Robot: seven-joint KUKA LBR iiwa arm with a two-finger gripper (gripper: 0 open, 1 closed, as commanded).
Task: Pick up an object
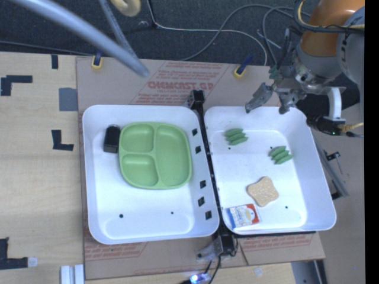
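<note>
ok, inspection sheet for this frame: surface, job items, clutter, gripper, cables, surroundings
surface: cardboard sheet on a wood bench, bearing left bin and right bin.
job's things: right bin holds two green pea pods, toast slice, small carton; left bin holds green divided plate and black block.
clutter: nothing seen.
grippers: gripper open, over the right bin's far rim, holding nothing.
cables: black leads behind the bins.
surroundings: black tape marks, yellow clamps.
</note>
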